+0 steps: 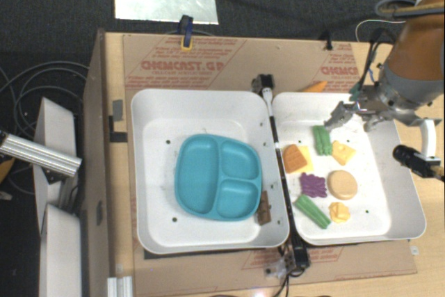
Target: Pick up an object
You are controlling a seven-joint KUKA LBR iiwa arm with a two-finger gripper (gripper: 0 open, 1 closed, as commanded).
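Observation:
The right bin (pixel 389 170) holds several toy foods: a green pod (pixel 322 140), a yellow cheese wedge (pixel 342 151), an orange piece (pixel 295 158), purple grapes (pixel 313 184), a tan round bun (pixel 342 184), a second green pod (pixel 311 211) and a small yellow piece (pixel 339 211). My gripper (pixel 354 119) hangs over the far part of this bin, just beyond the green pod and the cheese wedge. Its fingers are spread open with nothing between them.
The left bin (pixel 156 149) carries a teal divided plate (pixel 217 177). An orange carrot-like piece (pixel 314 87) lies on the cardboard behind the right bin. A black clamp (pixel 263 85) sits at the bins' shared far edge. The grey arm (pixel 417 45) comes in from the upper right.

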